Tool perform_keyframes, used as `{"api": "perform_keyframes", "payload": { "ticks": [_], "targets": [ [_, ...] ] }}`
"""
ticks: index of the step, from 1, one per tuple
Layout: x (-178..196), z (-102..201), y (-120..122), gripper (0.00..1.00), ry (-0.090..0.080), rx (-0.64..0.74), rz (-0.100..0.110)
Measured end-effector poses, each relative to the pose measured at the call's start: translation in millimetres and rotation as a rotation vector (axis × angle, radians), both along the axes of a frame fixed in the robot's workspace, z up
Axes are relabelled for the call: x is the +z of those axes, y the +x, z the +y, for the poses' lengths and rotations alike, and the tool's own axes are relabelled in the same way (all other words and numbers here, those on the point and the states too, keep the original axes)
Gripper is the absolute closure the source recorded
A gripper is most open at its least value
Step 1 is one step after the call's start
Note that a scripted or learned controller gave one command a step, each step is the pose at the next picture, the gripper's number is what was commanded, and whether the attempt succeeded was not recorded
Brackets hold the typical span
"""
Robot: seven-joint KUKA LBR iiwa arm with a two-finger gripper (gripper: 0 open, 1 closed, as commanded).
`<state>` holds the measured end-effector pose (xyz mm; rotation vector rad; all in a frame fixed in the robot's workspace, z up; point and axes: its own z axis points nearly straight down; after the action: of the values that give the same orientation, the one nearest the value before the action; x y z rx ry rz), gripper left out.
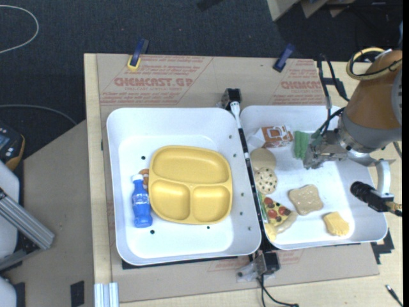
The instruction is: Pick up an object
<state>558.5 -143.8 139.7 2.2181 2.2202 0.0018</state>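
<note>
My gripper [316,157] hangs low over the back of the right bin [364,235], reaching in from the right. A green object [300,144] lies just to its left, touching or nearly touching it. Around it in this bin are a brown and white carton [276,135], a beige round piece [261,158], a chocolate chip cookie [266,180], a slice of toast [306,199], a pizza slice [277,211] and a yellow chunk [336,223]. Nothing shows as lifted from the bin.
The left bin [121,133] holds a yellow divided plate [190,184] with a blue bottle [140,202] lying at its left side. The ridge where the two bins meet [246,165] runs between them. A black part [369,196] juts from the arm over the right bin's right edge.
</note>
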Motion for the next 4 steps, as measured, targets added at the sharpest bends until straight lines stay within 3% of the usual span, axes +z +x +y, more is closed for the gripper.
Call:
{"api": "perform_keyframes", "payload": {
  "ticks": [2,3,4],
  "targets": [
    [88,1,8,1.00,-0.001,0.000,-0.004],
    [87,58,16,1.00,0.003,0.006,0.002],
    [90,55,-2,1.00,0.002,-0.002,0.006]
  ]
}}
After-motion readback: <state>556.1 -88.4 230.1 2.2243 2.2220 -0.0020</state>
